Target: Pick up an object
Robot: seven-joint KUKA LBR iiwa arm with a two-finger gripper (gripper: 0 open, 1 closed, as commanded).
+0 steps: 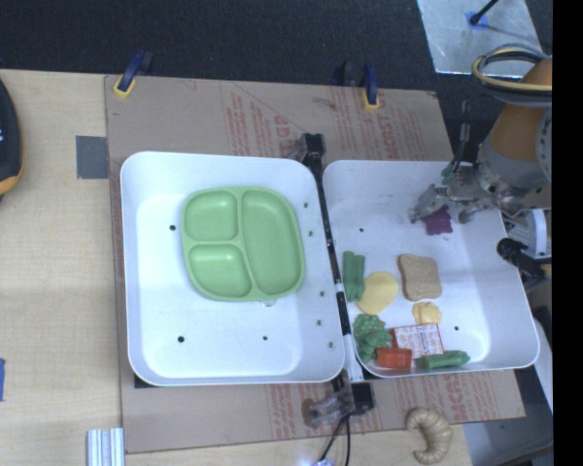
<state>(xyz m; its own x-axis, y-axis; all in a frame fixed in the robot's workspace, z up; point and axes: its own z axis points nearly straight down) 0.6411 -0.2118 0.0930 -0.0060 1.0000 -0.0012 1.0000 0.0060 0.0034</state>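
Basically, purple piece (437, 222) sits directly under the end effector (447, 205) in the right bin (486, 352); can't tell its opening or any hold.

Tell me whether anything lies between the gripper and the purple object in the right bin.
Nothing visible does. The gripper sits right at the purple object, in the right bin; the other items lie nearer the camera, apart from it.

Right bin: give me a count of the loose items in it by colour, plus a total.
Green: 3 (long green vegetable, leafy green piece, green pod)
Yellow: 2 (large yellow piece, small yellow piece)
Red: 2 (red packet, red piece)
Brown: 1 (bread slice)
Purple: 1 (purple object, at the gripper)
Total: 9
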